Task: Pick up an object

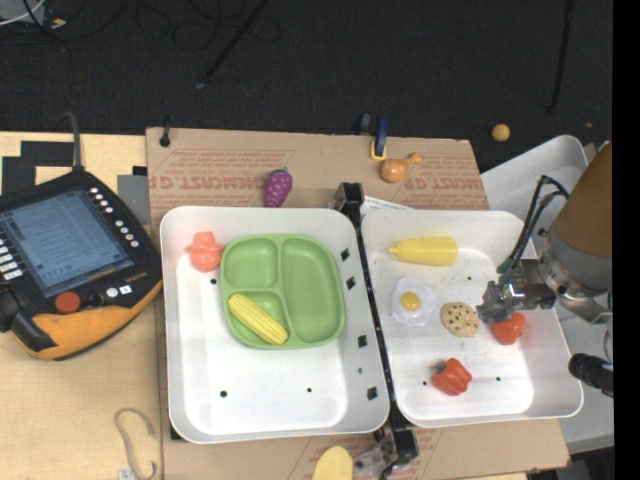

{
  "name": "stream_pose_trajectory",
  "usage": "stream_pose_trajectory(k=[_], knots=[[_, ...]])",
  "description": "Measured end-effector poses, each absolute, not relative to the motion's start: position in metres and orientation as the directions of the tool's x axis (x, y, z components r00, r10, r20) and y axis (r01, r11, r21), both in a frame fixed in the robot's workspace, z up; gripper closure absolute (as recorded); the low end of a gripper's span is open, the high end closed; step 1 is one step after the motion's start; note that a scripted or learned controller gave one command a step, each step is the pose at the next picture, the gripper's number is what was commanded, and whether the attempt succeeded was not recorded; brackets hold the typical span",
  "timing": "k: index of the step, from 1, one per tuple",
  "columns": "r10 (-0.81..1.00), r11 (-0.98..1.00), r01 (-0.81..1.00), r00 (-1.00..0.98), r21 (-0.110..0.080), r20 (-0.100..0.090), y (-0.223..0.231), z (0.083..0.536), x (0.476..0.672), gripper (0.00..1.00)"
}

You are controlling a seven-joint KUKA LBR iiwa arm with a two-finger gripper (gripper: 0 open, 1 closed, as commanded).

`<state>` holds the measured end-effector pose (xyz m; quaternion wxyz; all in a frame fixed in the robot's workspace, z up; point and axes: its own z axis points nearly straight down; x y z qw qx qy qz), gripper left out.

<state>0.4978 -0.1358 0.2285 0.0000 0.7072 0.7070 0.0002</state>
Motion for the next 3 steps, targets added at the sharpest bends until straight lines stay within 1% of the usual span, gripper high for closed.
stream_pose_trajectory(k=[1, 2, 3], knots=[[1.000, 0.003, 1.000, -0.003, -0.001, 0.002, -0.100, 0.224, 0.523, 1.00], [1.000, 0.004, 1.000, -0.004, -0.001, 0.002, -0.046, 0.231, 0.542, 1.00], [1.000, 0.003, 1.000, -0.003, -0.001, 0.002, 0.004, 0.237, 0.566, 1.00]])
